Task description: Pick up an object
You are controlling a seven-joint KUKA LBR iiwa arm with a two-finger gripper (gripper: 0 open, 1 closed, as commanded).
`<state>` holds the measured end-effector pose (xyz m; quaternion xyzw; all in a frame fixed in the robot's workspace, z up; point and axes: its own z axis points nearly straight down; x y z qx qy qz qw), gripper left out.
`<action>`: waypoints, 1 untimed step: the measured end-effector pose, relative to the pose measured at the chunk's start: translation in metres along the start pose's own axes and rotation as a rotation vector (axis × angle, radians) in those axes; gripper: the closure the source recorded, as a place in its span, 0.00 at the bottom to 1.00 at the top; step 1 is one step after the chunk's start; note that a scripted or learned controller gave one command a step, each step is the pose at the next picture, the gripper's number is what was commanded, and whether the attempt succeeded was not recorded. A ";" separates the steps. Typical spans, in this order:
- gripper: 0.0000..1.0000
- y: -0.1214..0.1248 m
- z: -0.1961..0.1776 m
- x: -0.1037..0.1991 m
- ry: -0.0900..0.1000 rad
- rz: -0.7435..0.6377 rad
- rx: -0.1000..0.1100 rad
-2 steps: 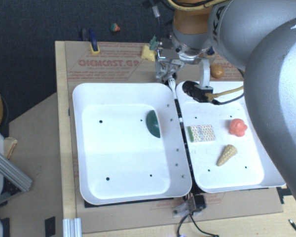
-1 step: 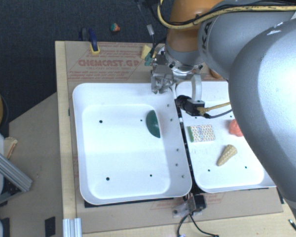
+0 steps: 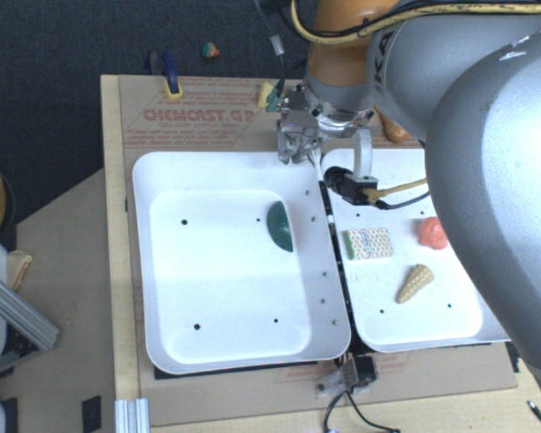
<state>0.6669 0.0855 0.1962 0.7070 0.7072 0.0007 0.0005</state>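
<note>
Two shallow white plastic bins [image 3: 225, 350] sit side by side; a dark green oval object [image 3: 280, 225] lies in the left one, close to the dividing wall. Relative to that object, the gripper [image 3: 296, 144] hangs beyond it, over the bin's far rim. Its grip cannot be told. A descent from here risks striking the rim, not the object.

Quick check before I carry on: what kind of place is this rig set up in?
Most likely a robotics lab test bench, not a home or shop. Two shallow white bins sit on a board marked CHEMCAST, small toy-like objects such as a cone lie inside, and loose cables run along the bench.
</note>
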 end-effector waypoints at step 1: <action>1.00 0.000 -0.010 0.000 0.000 -0.001 -0.002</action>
